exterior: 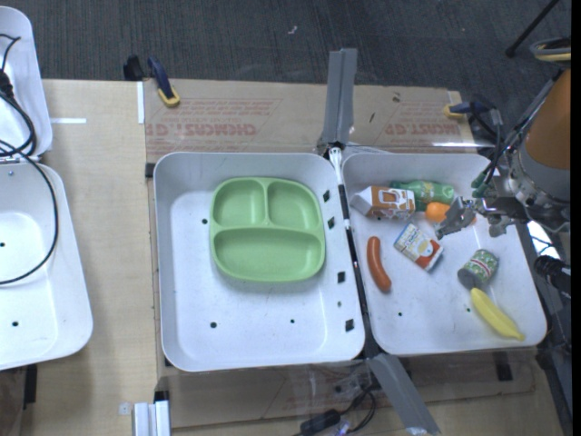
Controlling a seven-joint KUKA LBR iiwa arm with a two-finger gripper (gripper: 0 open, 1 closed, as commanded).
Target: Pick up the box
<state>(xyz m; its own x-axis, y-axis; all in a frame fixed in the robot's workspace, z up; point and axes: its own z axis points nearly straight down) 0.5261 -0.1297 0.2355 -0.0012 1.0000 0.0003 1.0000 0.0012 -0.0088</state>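
Note:
A small flat box [418, 244] with a white, blue and orange print lies tilted in the middle of the right bin [436, 334]. A larger orange and white carton [386, 202] lies on its side at the bin's back left. My gripper [457, 219] reaches in from the right and hangs just right of and behind the small box, close to an orange fruit [438, 212]. Nothing shows in its grasp.
A green bottle [423, 190] lies behind the orange. A red sausage [379, 263] is left of the small box. A green can [478, 268] and a banana [496, 313] lie to the front right. The left bin [182, 271] holds a green divided plate [268, 229].

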